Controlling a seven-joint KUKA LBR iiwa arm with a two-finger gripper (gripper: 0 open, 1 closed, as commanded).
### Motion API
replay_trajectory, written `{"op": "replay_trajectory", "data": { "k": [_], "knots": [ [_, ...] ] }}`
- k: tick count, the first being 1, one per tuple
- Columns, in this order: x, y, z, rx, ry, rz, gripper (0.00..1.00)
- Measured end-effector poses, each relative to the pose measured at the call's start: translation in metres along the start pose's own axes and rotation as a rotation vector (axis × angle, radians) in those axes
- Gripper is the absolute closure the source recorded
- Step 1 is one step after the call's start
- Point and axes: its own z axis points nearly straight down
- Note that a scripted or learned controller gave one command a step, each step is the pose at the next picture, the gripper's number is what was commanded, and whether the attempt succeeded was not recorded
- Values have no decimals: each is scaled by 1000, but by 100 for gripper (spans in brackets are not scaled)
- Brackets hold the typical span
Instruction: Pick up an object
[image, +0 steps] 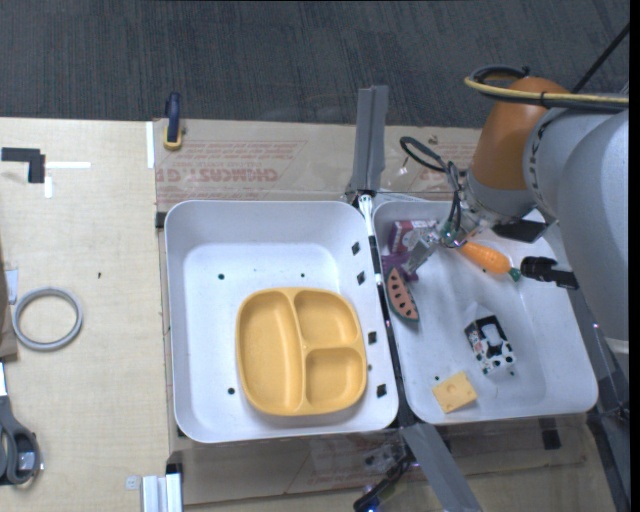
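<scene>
Seen from the fixed camera above the desk (80, 420), the grey arm (590, 190) with its orange band reaches in from the right and sets its claw (425, 248) low over the back left corner of the right bin (545, 395). Whether the claw is open or closed cannot be told from this angle, and nothing can be seen in its grip. A carrot (487, 259) lies just to the claw's right, tilted, its green end pointing away from the claw. A purple item (401, 237) sits just to the claw's left against the bin wall, too small to identify. A watermelon slice (402, 294) rests just in front of the claw, along the left wall. Farther forward and to the right lies a black-and-white toy (490, 346), and beyond it, near the front edge, a cheese wedge (454, 393). Well to the claw's left, the left bin (200, 260) holds a yellow divided plate (300, 352). A tape roll (45, 318) lies on the desk at far left.
</scene>
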Motion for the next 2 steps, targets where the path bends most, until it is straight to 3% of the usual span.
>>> {"op": "replay_trajectory", "data": {
  "k": [1, 2],
  "knots": [
    [-27, -16, 0, 1, 0, 360, 0],
    [2, -48, 1, 3, 1, 411, 0]
  ]
}}
